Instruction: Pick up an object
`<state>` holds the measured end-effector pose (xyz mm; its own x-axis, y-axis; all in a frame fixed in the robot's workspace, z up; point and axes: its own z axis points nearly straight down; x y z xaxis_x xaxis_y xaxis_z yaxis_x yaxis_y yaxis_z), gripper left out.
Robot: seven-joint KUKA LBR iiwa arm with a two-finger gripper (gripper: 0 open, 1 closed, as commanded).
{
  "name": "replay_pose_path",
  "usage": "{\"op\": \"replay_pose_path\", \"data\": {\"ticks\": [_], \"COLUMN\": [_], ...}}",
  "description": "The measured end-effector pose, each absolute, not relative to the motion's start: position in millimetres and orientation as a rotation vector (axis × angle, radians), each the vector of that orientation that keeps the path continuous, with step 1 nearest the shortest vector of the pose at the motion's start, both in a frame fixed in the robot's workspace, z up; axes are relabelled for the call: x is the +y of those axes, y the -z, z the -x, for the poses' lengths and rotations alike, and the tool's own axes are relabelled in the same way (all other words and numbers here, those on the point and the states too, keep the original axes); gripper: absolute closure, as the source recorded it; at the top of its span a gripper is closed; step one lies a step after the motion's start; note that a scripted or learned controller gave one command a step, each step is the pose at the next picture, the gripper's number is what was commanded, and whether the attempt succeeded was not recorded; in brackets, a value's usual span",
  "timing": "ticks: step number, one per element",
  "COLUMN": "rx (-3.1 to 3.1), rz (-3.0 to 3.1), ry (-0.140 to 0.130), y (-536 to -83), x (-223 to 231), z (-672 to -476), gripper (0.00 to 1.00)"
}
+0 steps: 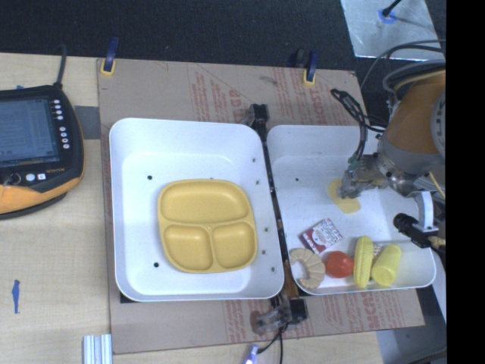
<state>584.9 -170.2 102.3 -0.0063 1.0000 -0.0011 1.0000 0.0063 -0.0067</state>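
Observation:
My gripper (353, 186) hangs low over the right bin (303, 146), in its middle right part, right above a small pale yellow piece (343, 197) that shows partly under it. Along the bin's front edge lie a red-and-white packet (321, 235), a tan ring-shaped biscuit (307, 268), a red tomato (339, 264), a yellow corn cob (364, 261) and a yellow cylinder (387, 265). The grey arm with its orange band (413, 120) comes in from the right.
The left bin (132, 150) holds a yellow divided plate (206, 224). A teach pendant (34, 149) lies on the bench at far left. Clamps (309, 67) pin the cardboard at the back. A black fitting (413, 229) juts over the right bin's right wall.

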Motion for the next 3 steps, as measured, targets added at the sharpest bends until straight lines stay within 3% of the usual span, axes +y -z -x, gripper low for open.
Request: {"op": "replay_pose_path", "data": {"ticks": [1,2,3], "rx": [-2.226,-2.227,-2.229], "rz": [2.211,2.212,2.209], "ry": [-0.009,-0.006,-0.008], "y": [-102,-92,-102], "x": [-170,-171,-171], "z": [-584.8,-588.9,-589.0], "gripper": [0.0,0.0,1.0]}}
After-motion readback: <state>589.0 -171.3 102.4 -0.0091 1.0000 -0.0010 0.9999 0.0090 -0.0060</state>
